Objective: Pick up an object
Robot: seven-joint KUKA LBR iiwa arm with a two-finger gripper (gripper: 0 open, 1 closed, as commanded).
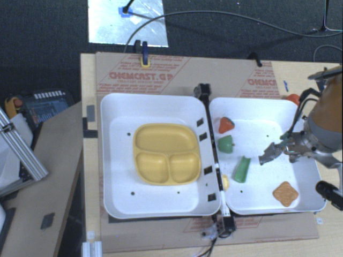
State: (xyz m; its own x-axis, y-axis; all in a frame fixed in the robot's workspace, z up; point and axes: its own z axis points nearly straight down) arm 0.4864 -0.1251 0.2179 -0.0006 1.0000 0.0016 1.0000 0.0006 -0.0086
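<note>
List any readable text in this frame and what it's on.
"CHEMCAST. G P", red print, on the brown protective sheet behind the left bin.
The same red print repeats behind the right bin, too blurred to read fully.
Markings on the dark device at far left: too small to read.

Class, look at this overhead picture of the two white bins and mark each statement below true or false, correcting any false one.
1. The yellow tray lies in the left bin. True.
2. The gripper hovers over the left bin. False: it is over the right bin.
3. The green pepper sits just below the red strawberry in the picture. True.
4. The waffle is inside the yellow tray. False: it lies in the right bin, near its lower right corner.
5. The green cucumber lies in the right bin. True.
</note>
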